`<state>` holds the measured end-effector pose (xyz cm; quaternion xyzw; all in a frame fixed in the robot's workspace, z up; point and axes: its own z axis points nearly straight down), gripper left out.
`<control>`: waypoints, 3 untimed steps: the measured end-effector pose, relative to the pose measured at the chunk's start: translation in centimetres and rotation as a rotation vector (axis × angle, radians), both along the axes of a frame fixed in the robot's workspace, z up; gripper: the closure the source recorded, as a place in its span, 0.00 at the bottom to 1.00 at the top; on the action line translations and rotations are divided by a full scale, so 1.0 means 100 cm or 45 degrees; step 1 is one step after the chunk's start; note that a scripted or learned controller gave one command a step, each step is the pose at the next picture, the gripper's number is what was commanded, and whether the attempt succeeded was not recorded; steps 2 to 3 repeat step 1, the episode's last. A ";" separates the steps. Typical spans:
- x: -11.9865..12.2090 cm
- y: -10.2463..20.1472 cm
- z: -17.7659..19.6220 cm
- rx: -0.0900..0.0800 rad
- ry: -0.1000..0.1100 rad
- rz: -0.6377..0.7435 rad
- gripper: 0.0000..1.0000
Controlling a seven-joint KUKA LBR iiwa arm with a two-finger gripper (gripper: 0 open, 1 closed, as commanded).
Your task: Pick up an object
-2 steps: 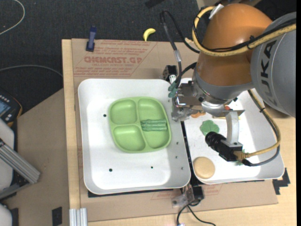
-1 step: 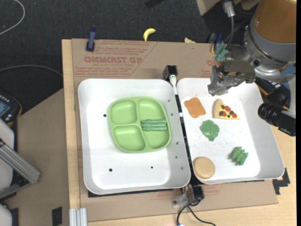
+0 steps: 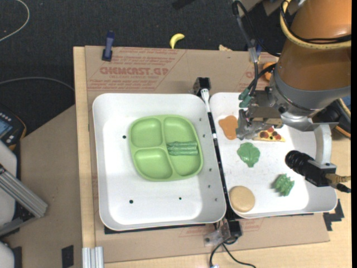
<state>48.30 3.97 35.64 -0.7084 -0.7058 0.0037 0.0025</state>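
From my seat I see two shallow white plastic bins with rounded corners sitting side by side on a brown cardboard sheet [image 3: 145, 71] printed with red lettering. The left bin [image 3: 111, 194] holds a glossy, pale green plate [image 3: 150, 149] divided into four rounded compartments; a darker green ribbed piece [image 3: 183, 148], shaped like a bundle of beans, lies across the right side where the two right compartments meet.

The right bin [image 3: 301, 205] carries the small toy foods. An orange, smooth blob [image 3: 227, 127] sits near its upper left, a pizza slice [image 3: 271, 134] with red spots lies to its right, a bumpy green leafy lump [image 3: 249, 153] sits below them, a smaller knobbly green piece [image 3: 283, 185] lies toward the lower right, and a round tan disc [image 3: 242, 198], like a bun or cookie, rests at the lower left edge.

The arm's rounded orange and grey body looms over the upper right. The gripper [image 3: 249, 132] is down in the right bin, its dark metal tip between the orange blob and the pizza slice, just above the leafy lump. I cannot tell how its tips are set, and I see nothing caught in them.

A black cylinder [image 3: 307, 168] juts over the bin's right side.
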 end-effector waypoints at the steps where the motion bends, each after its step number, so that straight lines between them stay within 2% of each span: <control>1: -0.003 0.055 0.063 0.005 -0.021 0.013 1.00; 3: -0.003 0.055 0.063 0.005 -0.021 0.013 1.00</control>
